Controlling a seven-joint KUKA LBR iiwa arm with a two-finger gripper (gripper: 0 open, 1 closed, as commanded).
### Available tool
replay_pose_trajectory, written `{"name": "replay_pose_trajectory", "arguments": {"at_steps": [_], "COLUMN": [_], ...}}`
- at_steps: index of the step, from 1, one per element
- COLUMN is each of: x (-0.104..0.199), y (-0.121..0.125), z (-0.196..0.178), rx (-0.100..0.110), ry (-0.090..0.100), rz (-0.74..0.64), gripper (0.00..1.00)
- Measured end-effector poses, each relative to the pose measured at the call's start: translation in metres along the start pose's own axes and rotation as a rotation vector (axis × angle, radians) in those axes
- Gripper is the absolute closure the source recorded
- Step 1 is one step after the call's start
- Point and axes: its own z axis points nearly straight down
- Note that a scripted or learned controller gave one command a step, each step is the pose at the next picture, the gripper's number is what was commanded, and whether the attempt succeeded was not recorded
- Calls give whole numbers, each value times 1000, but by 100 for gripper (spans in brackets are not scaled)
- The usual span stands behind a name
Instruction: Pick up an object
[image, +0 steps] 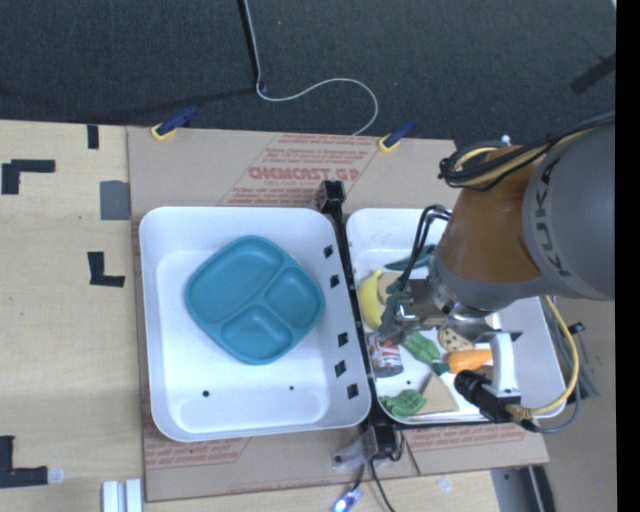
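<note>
My gripper (400, 318) hangs low over the right bin (385, 228), under the arm's orange band. Its metal tip sits among small toy items. A yellow piece (371, 297) lies just left of the tip. A green piece (422, 349) and an orange piece (468, 359) lie right below it. A small red and white item (386, 356) rests near the bin's left wall, and a green leafy item (404, 404) lies at the front. The arm hides much of the bin.
The left bin (170, 330) holds a blue divided plate (255, 298). A black divider (345, 290) runs between the bins. Cables loop around the arm's wrist at the right.
</note>
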Motion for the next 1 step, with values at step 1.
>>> {"name": "replay_pose_trajectory", "arguments": {"at_steps": [1], "x": [9], "y": [1], "z": [-187], "rx": [-26], "ry": [-2], "rz": [-1], "gripper": [100]}}
